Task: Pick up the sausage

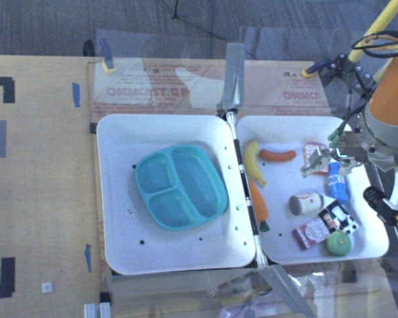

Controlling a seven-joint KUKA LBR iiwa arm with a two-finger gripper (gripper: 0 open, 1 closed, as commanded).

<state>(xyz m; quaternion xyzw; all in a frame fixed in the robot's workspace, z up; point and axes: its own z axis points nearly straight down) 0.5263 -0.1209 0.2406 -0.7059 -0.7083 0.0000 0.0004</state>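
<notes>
Pretty clearly a robotics lab setup, not anyone's kitchen. Two white bins [113, 197] sit on a plywood desk [40, 177] marked with black tape corners [3, 88] and blue tape bits [75, 94]. Loose cables [179, 2] trail over grey carpet [66, 8], and the arm [388, 105] carries exposed wiring.

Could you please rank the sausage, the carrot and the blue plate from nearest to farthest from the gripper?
From the gripper:
1. Sausage, just to its left in the right bin.
2. Carrot, at that bin's left edge.
3. Blue plate, in the left bin.
</notes>
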